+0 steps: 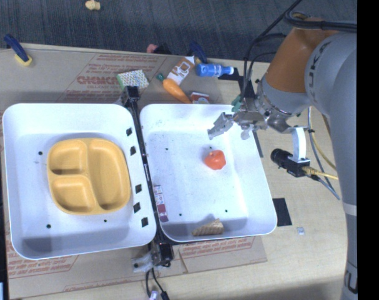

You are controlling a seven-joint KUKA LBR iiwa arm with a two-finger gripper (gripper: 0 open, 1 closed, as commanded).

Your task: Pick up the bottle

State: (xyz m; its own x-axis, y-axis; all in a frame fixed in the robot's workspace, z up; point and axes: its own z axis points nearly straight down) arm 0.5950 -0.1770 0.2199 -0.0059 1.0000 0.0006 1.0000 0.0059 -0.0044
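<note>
Fingers of the gripper [231, 125] stand spread apart above the upper right part of the right bin [251, 195], and nothing is between them. One finger points to the left, over the white floor of the bin, and the other one is near the bin's right wall. The grey arm [329, 61] with its orange band comes in from the right side.

Below the gripper, a small red-orange object [215, 160], maybe a toy tomato, lies on the floor of the right bin, apart from the fingers. At the lower wall of the same bin lies a brown, cone-like piece [208, 228].

The bottle [213, 70] is blue with a white cap. It lies on its side on the table [301, 236], outside the bins, just behind the far edge of the right bin. Near it, to the left, are an orange toy carrot [175, 90] and a white and orange packet [180, 70]. A small checked green and white item [132, 79] lies further left, behind the corner of the left bin [14, 186].

In the left bin rests a yellow plate with three compartments [88, 174]. A brown cardboard sheet with red print [83, 74] lies under both bins.
</note>
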